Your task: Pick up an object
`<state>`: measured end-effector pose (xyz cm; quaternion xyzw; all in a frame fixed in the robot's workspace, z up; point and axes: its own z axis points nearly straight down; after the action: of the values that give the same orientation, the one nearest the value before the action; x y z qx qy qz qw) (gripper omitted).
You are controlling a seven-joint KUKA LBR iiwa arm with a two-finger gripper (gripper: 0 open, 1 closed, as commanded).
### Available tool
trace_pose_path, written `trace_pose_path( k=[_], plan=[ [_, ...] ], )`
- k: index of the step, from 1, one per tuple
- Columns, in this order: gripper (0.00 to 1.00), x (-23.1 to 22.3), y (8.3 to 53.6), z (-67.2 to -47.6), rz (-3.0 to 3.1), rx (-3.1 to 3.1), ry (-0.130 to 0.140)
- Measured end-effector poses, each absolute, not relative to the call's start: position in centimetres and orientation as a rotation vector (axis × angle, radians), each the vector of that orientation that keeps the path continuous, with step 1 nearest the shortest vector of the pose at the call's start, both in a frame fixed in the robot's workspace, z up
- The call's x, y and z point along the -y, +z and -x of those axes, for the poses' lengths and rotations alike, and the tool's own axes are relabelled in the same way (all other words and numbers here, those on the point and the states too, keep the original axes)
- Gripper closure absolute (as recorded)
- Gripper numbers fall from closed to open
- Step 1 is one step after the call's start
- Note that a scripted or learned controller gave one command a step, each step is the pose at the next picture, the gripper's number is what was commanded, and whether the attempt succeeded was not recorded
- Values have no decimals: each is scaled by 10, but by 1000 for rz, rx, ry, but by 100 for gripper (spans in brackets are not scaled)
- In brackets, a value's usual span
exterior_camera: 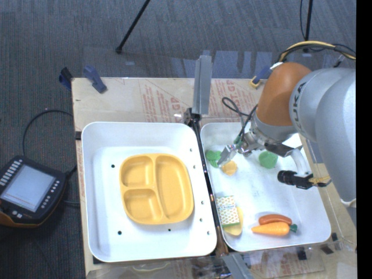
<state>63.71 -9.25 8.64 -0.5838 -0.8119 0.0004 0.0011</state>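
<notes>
Camera view: gripper (pixel 230 154) sits low in the right bin (pixel 302 214), near its upper-left corner, directly above the small yellow piece (pixel 230 168) and just beside the green piece (pixel 213 156) at the left wall. You can't tell from this slant how the pincer stands, and nothing visibly sits in it, so I'd call the pick not made yet. My advice: centre on the yellow piece, keep off the bin wall, and make sure the neighbouring green piece isn't caught too; confirm the thing rises with the arm before calling it a grab. Count for the right bin: two green pieces (second one (pixel 268 159) further right), one small yellow piece, one carrot (pixel 272 229), one red sausage (pixel 275 218), one patterned packet (pixel 228 210). Left bin (pixel 99 225): one yellow divided plate (pixel 157 188).
</notes>
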Motion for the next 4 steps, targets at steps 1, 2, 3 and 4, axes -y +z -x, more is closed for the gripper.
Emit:
trace_pose_path(
  k=[1,2,3,4],
  plan=[
    [0,89,87,-573,1875,2516,2],
    [0,44,190,-554,1687,2654,-5],
    [0,98,87,-598,1896,2492,10],
    [0,92,85,-474,2037,2383,6]
  ],
)
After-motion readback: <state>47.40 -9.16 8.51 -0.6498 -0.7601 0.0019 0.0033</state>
